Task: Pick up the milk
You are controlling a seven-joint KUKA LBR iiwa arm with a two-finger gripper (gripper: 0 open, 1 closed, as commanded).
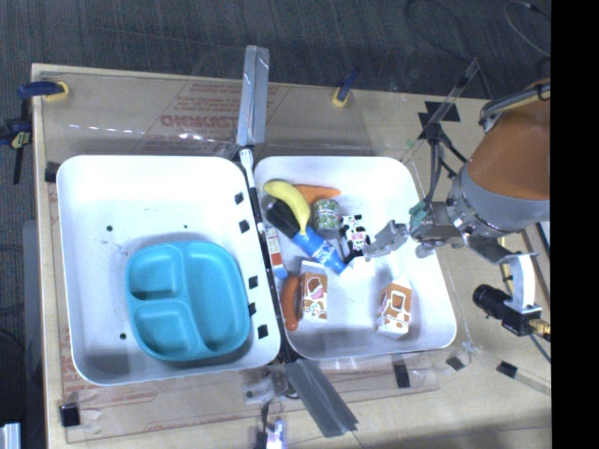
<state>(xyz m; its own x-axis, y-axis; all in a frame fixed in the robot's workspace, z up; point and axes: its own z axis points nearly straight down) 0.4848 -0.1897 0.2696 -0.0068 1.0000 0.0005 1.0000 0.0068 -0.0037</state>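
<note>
Two white bins (84,251) on a wooden bench (140,110).

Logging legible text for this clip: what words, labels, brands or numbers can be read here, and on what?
Red print on the bench board: upside down and too blurred to quote.
Two small cartons: orange and white graphics, lettering too small.
Blue packet: nothing legible.
Black-and-white small carton by the gripper: unreadable.

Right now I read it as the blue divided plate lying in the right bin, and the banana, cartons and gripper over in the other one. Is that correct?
Not quite. The camera view shows the blue divided plate lying in the left bin, not the right. The rest holds: the banana, the cartons and the gripper are in the other bin.
</note>
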